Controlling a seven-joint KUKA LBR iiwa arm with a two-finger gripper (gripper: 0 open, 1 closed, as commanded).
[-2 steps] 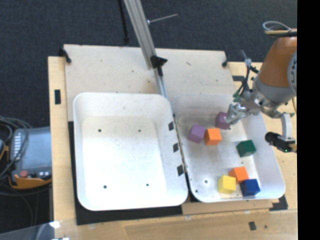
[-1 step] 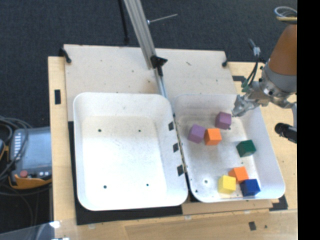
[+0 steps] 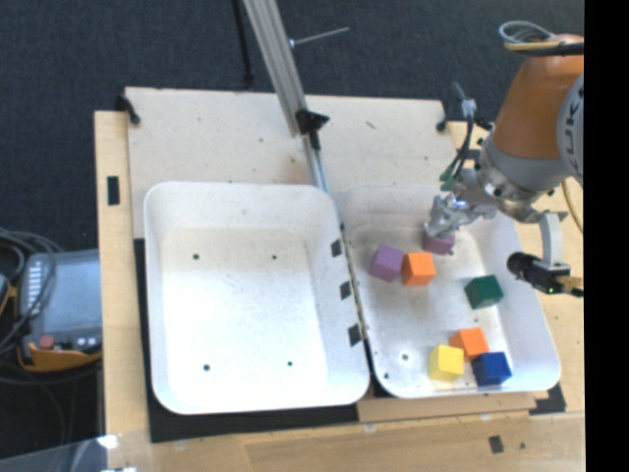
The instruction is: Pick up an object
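My gripper (image 3: 441, 226) hangs over the upper middle of the right bin (image 3: 526, 347). A small purple block (image 3: 441, 246) shows right at its tip, partly hidden by it; whether it is gripped I cannot tell. Just left of that lie a larger purple cube (image 3: 387, 262) and an orange cube (image 3: 419, 268), touching each other. A dark green cube (image 3: 483, 291) sits toward the bin's right side. Near the front edge are a small orange cube (image 3: 473, 341), a yellow cube (image 3: 446, 362) and a blue cube (image 3: 491, 368), close together.
The left bin (image 3: 246, 298) lies beside the right one, with small black clips along the shared edge. A slanted metal rail (image 3: 280, 62) runs from the top of the view down to the bins' junction. The orange-banded arm (image 3: 536, 116) comes in from the upper right.
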